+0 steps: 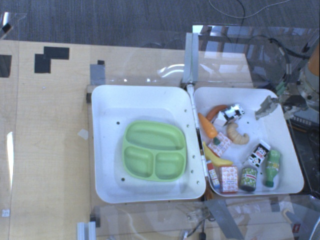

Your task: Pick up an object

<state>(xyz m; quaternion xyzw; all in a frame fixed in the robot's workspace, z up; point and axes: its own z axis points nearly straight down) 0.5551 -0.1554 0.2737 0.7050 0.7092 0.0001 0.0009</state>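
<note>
Because the grey two-finger gripper hangs with jaws apart over bare floor at the right white bin's far edge, closing now risks catching nothing.

Looks like a robotics lab, not a home. Wooden bench w/ black tape marks, clear guard panels around two white bins, grey carpet floor w/ a loose cable. Toy food and a green divided plate are test props; robot arm at right.
</note>
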